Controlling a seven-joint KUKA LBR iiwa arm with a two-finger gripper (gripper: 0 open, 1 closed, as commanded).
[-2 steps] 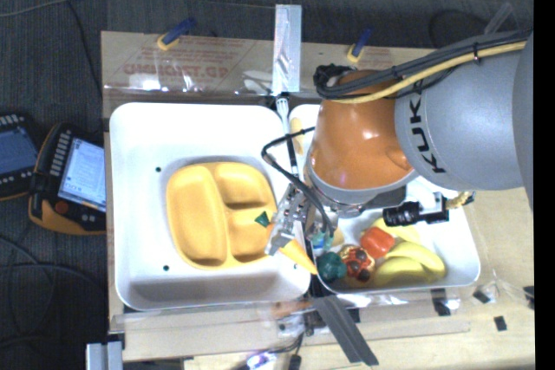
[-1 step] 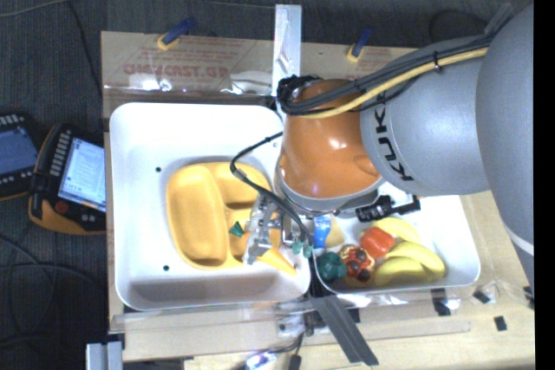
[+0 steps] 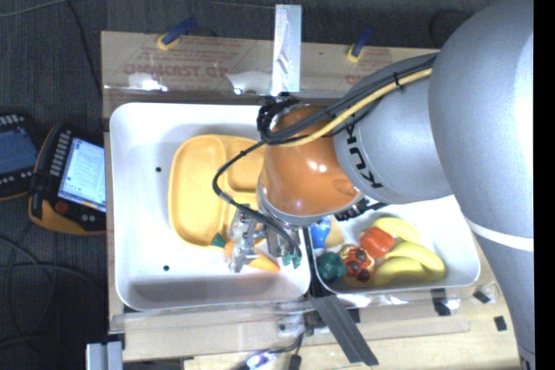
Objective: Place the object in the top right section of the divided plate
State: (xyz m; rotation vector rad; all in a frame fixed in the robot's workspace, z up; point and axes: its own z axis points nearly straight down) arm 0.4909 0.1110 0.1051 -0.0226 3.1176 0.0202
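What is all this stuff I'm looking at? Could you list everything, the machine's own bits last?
White bins: two, side by side on the bench; left one, right one.
Divided plate: one, yellow, in the left bin, partly under the arm.
Toy food: a small heap in the right bin, with yellow bananas, a red-orange piece, a dark green piece and something blue.
Orange piece: one, in the left bin beside the gripper.
Handheld controller: one, orange-edged with a lit screen, left of the bench.
Clamps: two, blue and yellow, on the board behind the bins.
Arm: one, grey with an orange band, reaching from the right.
Gripper: one, low over the plate's near edge.
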